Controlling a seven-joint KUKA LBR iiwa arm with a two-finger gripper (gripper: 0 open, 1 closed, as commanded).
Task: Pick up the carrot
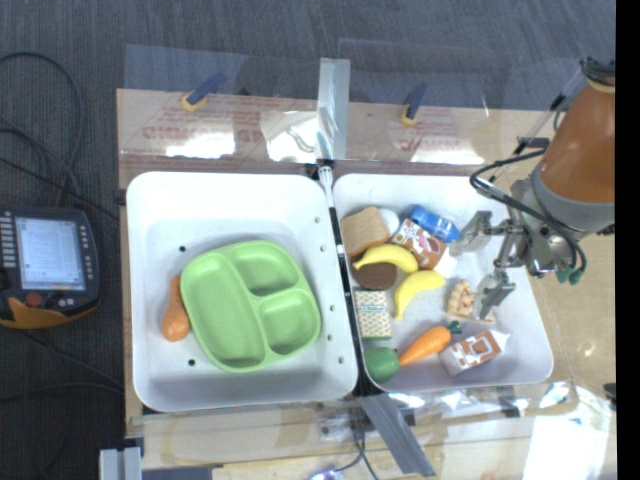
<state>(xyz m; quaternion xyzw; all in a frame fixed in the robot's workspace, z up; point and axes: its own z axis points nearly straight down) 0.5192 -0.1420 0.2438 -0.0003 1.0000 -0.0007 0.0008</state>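
The carrot (425,345) is orange with a green top and lies flat near the front of the right bin (530,368), between a green-and-white box (373,315) and a small brown carton (472,352). My gripper (488,260) hangs over the right side of that bin, up and to the right of the carrot and apart from it. It is open, and nothing sits between its fingers. One finger (479,225) points left and the other finger (496,292) points down towards a biscuit (460,300).
The right bin also holds two bananas (388,260), a bread slice (364,230), a blue packet (433,223) and a small can (418,246). In the left bin (150,198) lie a green divided plate (250,303) and an orange item (176,313) against its left side.
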